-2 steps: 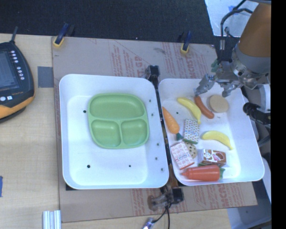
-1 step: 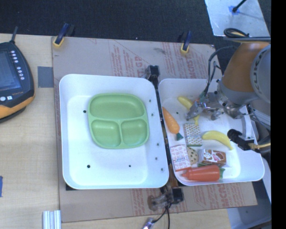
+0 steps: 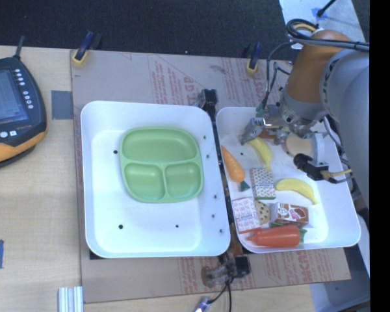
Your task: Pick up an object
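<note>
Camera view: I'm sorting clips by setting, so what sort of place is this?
Probably a robotics lab bench set up for pick-up trials. Two white bins sit on clamped cardboard, the right one holding toy food such as a carrot, and a teach pendant lies beside them.

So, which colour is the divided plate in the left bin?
The divided plate is light green, seen clearly in the camera view.
</note>
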`<state>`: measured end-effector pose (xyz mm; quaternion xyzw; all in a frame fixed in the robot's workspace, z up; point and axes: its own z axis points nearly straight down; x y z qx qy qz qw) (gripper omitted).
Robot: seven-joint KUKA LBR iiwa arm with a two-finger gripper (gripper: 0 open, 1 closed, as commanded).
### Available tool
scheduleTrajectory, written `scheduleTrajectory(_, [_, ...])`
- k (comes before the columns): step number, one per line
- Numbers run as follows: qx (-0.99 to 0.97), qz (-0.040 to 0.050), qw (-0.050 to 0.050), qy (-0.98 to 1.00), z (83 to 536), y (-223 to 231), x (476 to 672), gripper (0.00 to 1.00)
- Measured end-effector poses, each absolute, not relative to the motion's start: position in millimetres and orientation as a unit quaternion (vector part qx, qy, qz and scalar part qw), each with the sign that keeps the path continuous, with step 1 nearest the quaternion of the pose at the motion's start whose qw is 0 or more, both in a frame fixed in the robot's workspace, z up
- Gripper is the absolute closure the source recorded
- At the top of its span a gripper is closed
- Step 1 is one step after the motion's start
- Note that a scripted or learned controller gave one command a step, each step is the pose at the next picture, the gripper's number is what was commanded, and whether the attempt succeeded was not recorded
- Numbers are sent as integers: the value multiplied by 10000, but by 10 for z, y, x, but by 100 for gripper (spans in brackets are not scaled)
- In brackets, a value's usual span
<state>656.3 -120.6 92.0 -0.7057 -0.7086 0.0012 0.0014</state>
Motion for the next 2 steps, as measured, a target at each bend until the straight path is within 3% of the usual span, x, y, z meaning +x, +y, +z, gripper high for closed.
scheduleTrajectory(1, [-7049,19,20,-7093,1022,-1214,6562,100])
scheduleTrajectory(2, [-7044,16,12,-7098,1922,-430,5384,100])
